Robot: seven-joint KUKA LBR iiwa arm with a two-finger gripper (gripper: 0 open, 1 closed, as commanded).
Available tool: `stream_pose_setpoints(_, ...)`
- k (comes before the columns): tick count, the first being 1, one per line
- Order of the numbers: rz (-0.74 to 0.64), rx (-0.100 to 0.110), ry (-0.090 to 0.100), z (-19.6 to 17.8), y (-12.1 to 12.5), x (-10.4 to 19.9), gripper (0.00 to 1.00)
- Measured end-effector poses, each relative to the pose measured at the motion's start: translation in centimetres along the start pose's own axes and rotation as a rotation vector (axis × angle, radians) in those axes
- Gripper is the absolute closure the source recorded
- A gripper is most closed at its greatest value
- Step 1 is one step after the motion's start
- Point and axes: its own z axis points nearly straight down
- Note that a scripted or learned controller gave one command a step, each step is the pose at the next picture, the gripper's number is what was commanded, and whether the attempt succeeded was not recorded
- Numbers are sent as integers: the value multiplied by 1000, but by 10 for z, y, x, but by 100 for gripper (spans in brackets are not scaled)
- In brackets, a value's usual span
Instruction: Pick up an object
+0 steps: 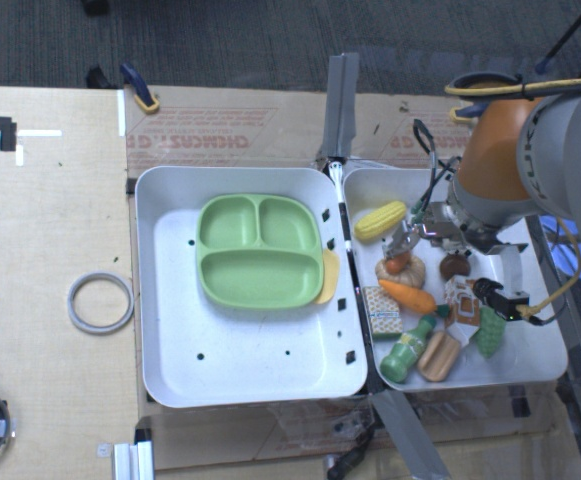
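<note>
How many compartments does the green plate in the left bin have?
3. The green plate has two smaller compartments side by side along its far edge, left and right, and one wide compartment across its near side.

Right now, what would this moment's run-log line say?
arm: over right bin | gripper: low among toys, between corn and carrot | grasp: unconfirmed | left bin: green tray

The green divided tray point(260, 251) looks like smooth matt plastic, lying in the left bin point(170, 338) of glossy white plastic. Left of that bin, the bench point(40, 238) shows pale matt wood; behind it lies brown printed cardboard point(220, 128).
</note>
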Motion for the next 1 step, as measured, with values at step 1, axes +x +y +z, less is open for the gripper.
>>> stream_pose_setpoints(1,-135,8,1,-63,4,-71,0)
